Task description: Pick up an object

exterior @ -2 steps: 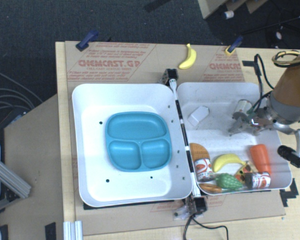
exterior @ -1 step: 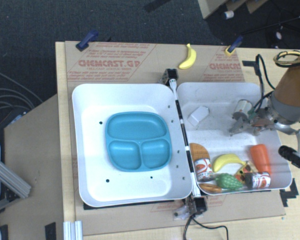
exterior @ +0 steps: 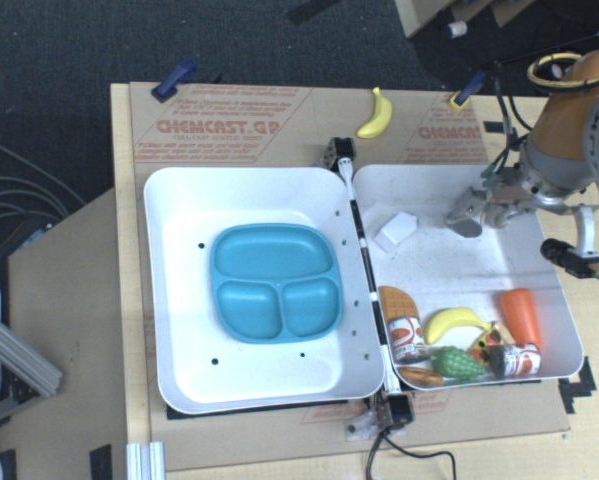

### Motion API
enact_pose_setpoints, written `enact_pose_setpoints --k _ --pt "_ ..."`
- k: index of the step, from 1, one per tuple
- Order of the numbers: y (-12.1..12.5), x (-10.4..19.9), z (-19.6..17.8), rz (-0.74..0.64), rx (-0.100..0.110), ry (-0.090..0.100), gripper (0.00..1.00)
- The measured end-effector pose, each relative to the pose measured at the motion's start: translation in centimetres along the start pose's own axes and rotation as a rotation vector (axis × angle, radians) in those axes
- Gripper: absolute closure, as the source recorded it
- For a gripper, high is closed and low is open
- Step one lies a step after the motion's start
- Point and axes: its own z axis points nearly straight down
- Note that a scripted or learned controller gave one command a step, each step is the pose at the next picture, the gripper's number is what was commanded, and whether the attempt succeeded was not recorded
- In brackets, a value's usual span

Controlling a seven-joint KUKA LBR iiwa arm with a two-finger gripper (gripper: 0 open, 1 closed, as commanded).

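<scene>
My gripper hangs over the upper part of the right bin, on the grey arm with its orange band. A small white block lies on the bin floor to the gripper's left, apart from it. Along the bin's near edge there is a pile: a yellow banana, an orange carrot, a red-and-white can, a green item and a small bottle. I see nothing held by the gripper.
The left bin holds a blue divided plate. A second banana lies on the bench behind the bins. Blue clips sit at the board's far edge.
</scene>
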Motion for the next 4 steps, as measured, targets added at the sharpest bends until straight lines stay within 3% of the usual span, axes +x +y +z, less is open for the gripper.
enact_pose_setpoints --k 1,2,3,4 --pt "0.0 -0.4 -1.1 0.001 -0.002 -0.01 1.0" --pt "-7.0 0.4 -11.6 0.006 -0.001 -0.012 1.0" --pt "-12.4 6.7 -13.2 0.004 0.002 -0.01 1.0" --pt "-16.8 10.6 -11.4 0.005 0.002 -0.01 1.0"
